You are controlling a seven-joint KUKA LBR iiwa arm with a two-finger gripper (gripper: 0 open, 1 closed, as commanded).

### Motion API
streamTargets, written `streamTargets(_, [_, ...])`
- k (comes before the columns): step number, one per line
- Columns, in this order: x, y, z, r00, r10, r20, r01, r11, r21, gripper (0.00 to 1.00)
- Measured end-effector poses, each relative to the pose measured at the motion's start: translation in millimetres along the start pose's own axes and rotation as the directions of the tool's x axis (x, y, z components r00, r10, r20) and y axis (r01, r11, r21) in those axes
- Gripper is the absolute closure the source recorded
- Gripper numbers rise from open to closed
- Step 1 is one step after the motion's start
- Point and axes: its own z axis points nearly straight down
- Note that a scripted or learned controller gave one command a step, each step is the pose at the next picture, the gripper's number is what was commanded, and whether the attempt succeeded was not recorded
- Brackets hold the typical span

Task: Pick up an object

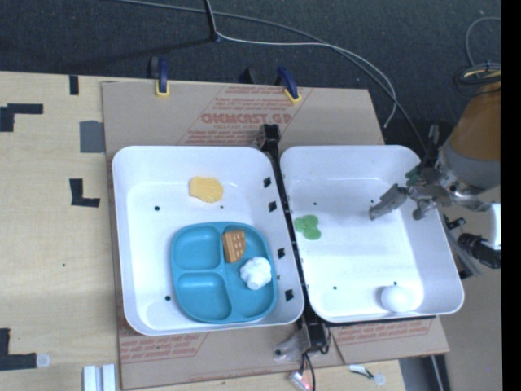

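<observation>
Two white bins side by side on cardboard sheet (244,112) atop the surface (49,218). Left bin (134,218): yellow piece (207,189) near back wall, loose on bin floor. In front of it a blue divided tray (195,292) w/ 3 compartments; brown waffle-like piece (234,244) stands at the divider by the upper right compartment, white crumpled lump (256,273) just below it at tray's right side. Right bin (358,165): green flat item (307,227) on floor close to left wall; white ball (398,297) at front right corner, well apart from green one. My pincer (383,210) is over right bin's right half, fingers pointing left, nothing between them; open or closed, can't tell. Arm w/ orange band (480,129) at far right.
</observation>
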Motion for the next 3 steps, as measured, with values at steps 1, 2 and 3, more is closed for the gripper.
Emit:
streamTargets(1, [0.0,1.4,-2.7,1.000,-0.001,0.001,0.001,1.000,-0.005,0.00])
streamTargets(2, [-1.9,1.8,40.0,1.000,-0.001,0.000,0.001,1.000,-0.002,0.00])
streamTargets(3, [-3.4,-3.3,83.6,1.000,-0.001,0.000,0.001,1.000,-0.001,0.00])
